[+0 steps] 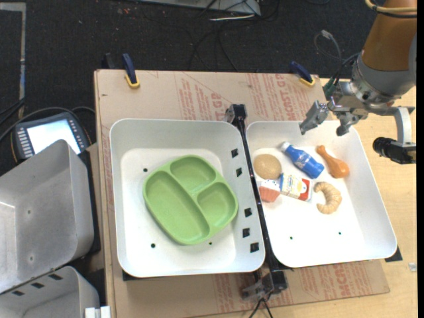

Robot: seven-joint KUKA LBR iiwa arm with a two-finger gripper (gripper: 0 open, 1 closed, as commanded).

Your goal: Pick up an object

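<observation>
The gripper (329, 118) hangs at the upper right of the frame, above the far edge of the right bin (371, 244). Its two fingers are spread apart and nothing is between them. It looks ready to go down and grab something, which is likely why it waits up high with its fingers wide.

The things to pick lie close together in the upper part of the right bin. There is a blue bottle (303, 160) with a white cap, lying on its side. Just right of it is an orange toy drumstick (333, 162). Below them sit a round tan bun (267, 165), a small red and white carton (287, 188), and a curly shrimp (328, 197). The carton touches the bun and lies just beside the shrimp.

The left bin (132, 144) holds a green tray (190, 198) with three parts, lying flat in the middle.

The bottle and the drumstick are nearest the gripper, so one of those seems the easiest pick. Nothing is picked up yet.
</observation>
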